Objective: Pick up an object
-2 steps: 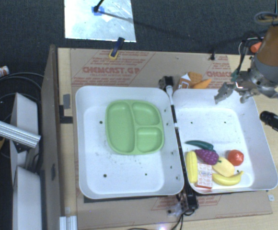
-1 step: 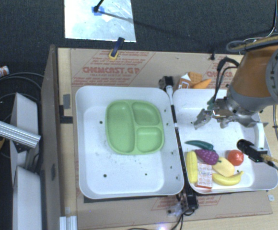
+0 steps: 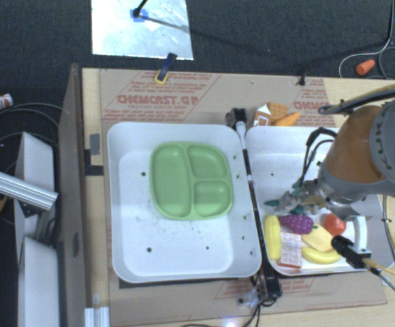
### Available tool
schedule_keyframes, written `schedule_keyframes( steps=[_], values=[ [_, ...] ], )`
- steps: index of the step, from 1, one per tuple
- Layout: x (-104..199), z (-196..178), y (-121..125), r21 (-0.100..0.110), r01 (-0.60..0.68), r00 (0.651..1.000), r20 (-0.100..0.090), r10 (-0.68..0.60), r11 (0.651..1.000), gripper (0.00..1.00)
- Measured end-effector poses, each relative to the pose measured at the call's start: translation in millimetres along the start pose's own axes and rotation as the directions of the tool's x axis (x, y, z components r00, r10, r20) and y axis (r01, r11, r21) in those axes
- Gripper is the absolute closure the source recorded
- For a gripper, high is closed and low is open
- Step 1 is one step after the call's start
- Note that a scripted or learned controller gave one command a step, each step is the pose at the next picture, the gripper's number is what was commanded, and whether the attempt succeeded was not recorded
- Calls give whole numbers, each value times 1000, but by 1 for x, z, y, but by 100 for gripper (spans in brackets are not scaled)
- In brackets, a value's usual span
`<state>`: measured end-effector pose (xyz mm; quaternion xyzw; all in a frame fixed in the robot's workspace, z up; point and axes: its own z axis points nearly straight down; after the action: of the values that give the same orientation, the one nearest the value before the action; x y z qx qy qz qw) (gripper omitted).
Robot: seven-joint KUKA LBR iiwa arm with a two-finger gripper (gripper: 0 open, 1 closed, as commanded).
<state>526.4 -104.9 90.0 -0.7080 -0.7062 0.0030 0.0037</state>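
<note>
Purple toy grape bunch (image 3: 296, 222), the likeliest pick, lying in the right-hand shallow white plastic bin (image 3: 279, 157), in the cluster toward that bin's near edge. Largest first: brown cardboard-covered bench (image 3: 184, 97) carrying both bins side by side. Left-hand shallow white bin (image 3: 133, 251) holding a pale green three-compartment plastic tray (image 3: 191, 180), sitting about mid-bin. Grey arm with its orange band (image 3: 357, 152) reaching in over the right bin from its right edge, wrist low, seemingly placed for a straight drop onto the pile. Two-finger gripper (image 3: 294, 200) just above the grapes, toward the bin's middle; fingers too blurred and tangled with cables to read, so cannot tell how far apart, nor whether anything is caught between them. Smaller now: yellow toy banana (image 3: 320, 255) at the near edge, yellow corn-like cob (image 3: 272, 235) beside the dividing wall, red-and-white small carton (image 3: 291, 249) between the two, red round toy (image 3: 333, 223) toward the right edge. All crowded, pieces touching; a clean single grab looks tricky.
</note>
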Motion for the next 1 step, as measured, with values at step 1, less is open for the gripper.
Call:
schedule_keyframes(
  steps=[1],
  values=[
    [-67, 5, 16, -13, -1, 1000, 5, 1, 1000, 0]
  ],
)
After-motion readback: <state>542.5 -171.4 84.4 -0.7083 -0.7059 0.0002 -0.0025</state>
